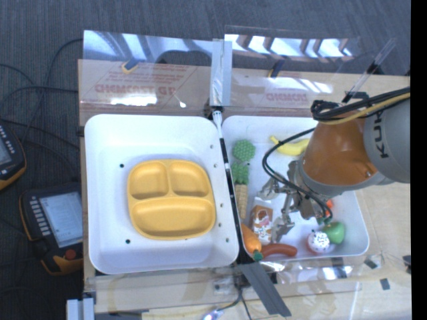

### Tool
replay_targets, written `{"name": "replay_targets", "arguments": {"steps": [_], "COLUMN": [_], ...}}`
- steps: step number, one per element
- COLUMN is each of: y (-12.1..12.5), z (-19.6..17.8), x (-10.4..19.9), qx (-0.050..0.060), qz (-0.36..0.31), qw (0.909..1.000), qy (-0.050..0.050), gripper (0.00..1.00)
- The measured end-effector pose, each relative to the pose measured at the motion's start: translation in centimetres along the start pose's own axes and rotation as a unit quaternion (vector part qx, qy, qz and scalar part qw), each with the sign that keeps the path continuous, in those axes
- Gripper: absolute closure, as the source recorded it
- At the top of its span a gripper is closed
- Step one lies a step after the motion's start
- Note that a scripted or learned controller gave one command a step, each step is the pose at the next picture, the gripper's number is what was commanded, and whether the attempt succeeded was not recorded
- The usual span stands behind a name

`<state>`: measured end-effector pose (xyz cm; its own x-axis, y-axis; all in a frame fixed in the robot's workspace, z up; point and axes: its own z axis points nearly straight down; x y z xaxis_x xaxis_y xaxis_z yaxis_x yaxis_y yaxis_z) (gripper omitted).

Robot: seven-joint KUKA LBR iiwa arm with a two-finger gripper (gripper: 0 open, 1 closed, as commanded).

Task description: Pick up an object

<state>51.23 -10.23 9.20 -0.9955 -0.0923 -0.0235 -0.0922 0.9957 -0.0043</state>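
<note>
My gripper [285, 213] hangs low over the middle of the right bin [357, 212], its metal fingers [288, 220] spread apart with nothing between them. Just left of the fingers lies a small patterned packet [261, 221]. Below it rest an orange carrot-like toy [251, 240] and a red sausage [278, 250]. To the right sit a white ball [319, 241] and a green round toy [334, 231]. A green broccoli-like toy [243, 151], a corn cob [241, 195] and a yellow banana [290, 147] lie further back.
The left bin [107, 179] holds a yellow divided plate [171, 197]. A wall [229, 179] separates the two bins. The orange wrist band [337, 155] hangs over the right bin's rear right part. Cardboard and foil [153, 79] lie behind the bins.
</note>
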Motion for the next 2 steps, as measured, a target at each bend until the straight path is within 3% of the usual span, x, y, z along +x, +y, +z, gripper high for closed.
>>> {"name": "replay_targets", "arguments": {"steps": [1,2], "y": [-0.4,-7.6], "z": [0.3,-8.8], "x": [-9.4,-9.1], "qx": [0.001,0.001], "qz": [0.093,0.149], "qw": [0.9957,0.9887], "qy": [0.003,0.01], "gripper": [0.0,0.0]}}
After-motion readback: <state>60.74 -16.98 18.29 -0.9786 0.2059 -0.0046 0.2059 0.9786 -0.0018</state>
